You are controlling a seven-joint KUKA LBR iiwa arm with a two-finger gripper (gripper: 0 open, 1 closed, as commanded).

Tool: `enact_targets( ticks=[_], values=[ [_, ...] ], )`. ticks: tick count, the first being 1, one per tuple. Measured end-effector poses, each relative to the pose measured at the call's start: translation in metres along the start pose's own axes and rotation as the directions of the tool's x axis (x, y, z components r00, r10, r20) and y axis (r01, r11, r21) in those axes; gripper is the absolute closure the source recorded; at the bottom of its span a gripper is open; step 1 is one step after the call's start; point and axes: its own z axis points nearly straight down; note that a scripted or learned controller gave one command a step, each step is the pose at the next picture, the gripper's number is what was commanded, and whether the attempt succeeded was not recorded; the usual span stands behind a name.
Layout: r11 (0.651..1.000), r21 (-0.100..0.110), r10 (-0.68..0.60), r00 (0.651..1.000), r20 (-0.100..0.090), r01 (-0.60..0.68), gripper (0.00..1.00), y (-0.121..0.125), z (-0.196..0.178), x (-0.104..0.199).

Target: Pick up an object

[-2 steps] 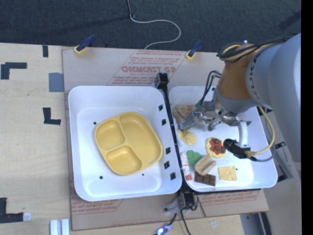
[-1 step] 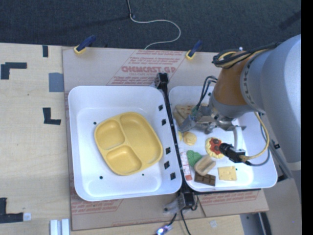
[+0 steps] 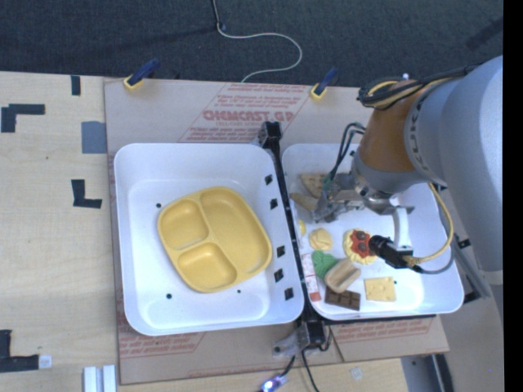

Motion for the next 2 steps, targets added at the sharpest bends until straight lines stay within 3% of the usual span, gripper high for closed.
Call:
enact_targets(
  ticks=[2],
  values=[
    [1.0,-0.006,0.001,1.0,0.0,-0.001,1.0,0.008,-0.108,-0.001]
  ],
)
